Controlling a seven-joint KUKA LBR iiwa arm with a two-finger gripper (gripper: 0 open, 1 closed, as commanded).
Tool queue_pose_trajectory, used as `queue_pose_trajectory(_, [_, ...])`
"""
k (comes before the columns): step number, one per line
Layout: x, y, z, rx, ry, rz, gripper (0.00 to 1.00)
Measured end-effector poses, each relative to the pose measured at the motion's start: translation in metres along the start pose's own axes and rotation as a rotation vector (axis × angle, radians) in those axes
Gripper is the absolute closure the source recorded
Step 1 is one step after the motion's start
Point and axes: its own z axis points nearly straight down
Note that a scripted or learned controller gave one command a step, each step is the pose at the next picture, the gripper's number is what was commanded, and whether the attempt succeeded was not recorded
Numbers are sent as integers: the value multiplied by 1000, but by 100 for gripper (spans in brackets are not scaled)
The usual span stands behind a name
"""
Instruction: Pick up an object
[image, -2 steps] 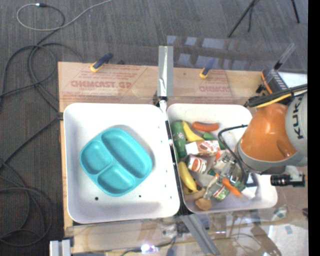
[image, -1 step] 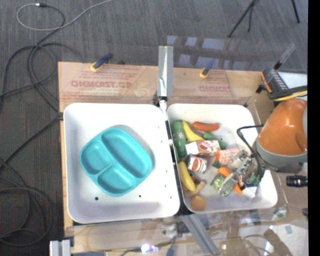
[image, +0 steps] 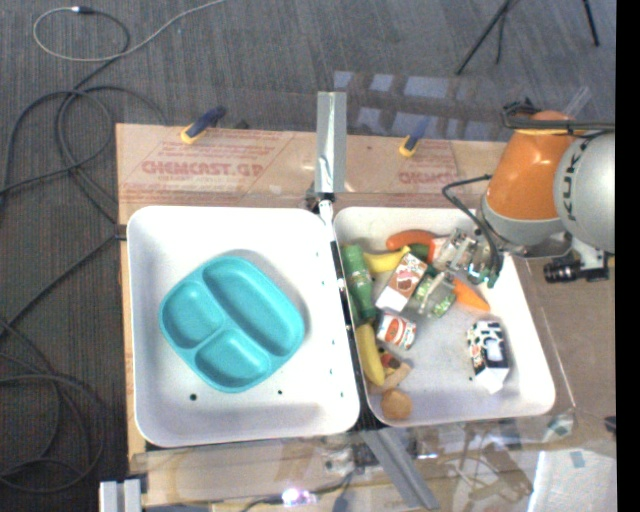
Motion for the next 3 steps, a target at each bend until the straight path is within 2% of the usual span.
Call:
queue_pose_trajectory(1, [-14, 12, -10, -5, -11, -118, 0])
queue_pose_trajectory(2, [-35, -30, -82, -5, -14, -199, 0])
queue_pose_trajectory(3, [-29, -34, -16, -5, -22, -198, 0])
